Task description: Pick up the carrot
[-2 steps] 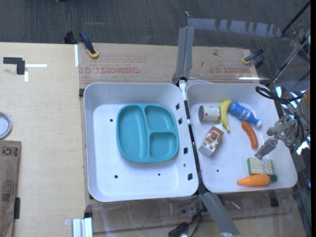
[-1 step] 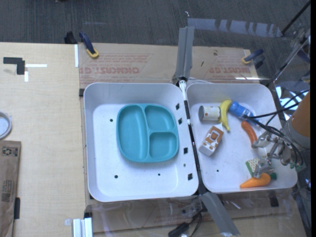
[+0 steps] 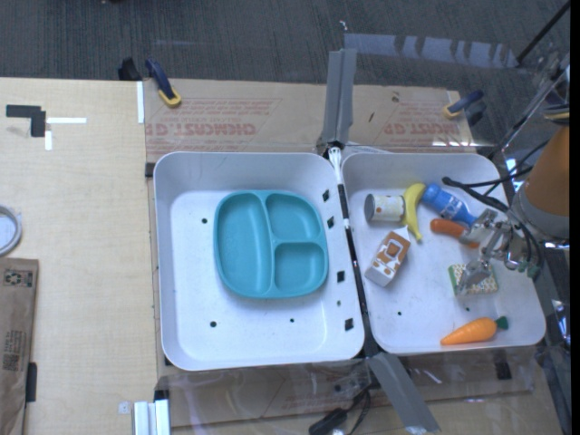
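Two shallow white bins sit side by side on the bench. The left bin (image 3: 181,270) holds a teal plastic plate with three compartments (image 3: 270,243), lying flat near its middle.

The right bin (image 3: 412,329) holds the clutter. The orange toy carrot with a small green top (image 3: 471,331) lies on its side near the bin's near right corner, its green end pointing right; it touches nothing else and lies well apart from the gripper. Towards the far side, a small white cylindrical can (image 3: 385,207) lies beside a yellow banana (image 3: 414,208), which curves down from the far side. Right of the banana lies a blue plastic bottle (image 3: 449,203), tilted, and just near of it a small orange-red oblong object (image 3: 447,227) (too small to identify further). Near the bin's middle lies a white and orange carton (image 3: 389,257), tilted.

The grey two-finger gripper (image 3: 478,270) reaches in from the right, low over the right half of this bin, above a small speckled packet (image 3: 476,282). Whether its fingers are apart or together cannot be told, as cables and metal parts blur together there. The arm's orange band (image 3: 553,179) shows at the right edge.
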`<action>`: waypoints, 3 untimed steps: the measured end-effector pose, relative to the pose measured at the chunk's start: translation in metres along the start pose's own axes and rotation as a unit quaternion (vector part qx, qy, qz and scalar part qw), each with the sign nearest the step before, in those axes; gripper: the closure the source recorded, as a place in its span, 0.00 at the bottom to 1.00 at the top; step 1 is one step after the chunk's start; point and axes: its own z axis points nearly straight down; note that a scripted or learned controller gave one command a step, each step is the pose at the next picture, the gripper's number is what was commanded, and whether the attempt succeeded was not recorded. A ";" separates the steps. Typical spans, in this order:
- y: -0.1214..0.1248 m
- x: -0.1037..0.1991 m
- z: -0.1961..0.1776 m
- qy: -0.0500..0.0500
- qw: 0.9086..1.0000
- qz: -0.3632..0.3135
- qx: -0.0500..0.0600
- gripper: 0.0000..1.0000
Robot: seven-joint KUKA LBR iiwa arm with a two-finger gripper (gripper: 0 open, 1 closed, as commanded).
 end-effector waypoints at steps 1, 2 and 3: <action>-0.022 0.055 0.002 0.001 0.996 0.084 0.000 0.00; -0.022 0.056 -0.004 0.003 0.996 0.084 0.000 1.00; -0.022 0.056 -0.004 0.003 0.996 0.084 0.000 0.00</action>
